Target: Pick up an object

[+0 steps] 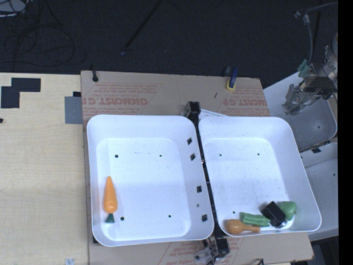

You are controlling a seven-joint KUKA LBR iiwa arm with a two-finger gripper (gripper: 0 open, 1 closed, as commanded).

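Item: my gripper is hanging at the far right, off beyond the right bin and well apart from every object. Whether it is spread or closed, I cannot tell.

Item: left bin, white, shallow. A toy carrot is lying at its near left, orange body pointing far, green top pointing near.

Item: right bin, white, shallow. Four objects are crowding its near right corner: a black block is leaning on a green rounded piece to its right; a long green vegetable is lying just left of the block; a tan pear-shaped piece is sitting nearest, against the near wall.

Item: cardboard sheet is lying under both bins on the table. Red printing is showing upside down along its far edge; it is too blurred to read with certainty.

Item: a blue and yellow clamp is gripping the cardboard's far edge.

Item: dark patches are marking the table at far left.
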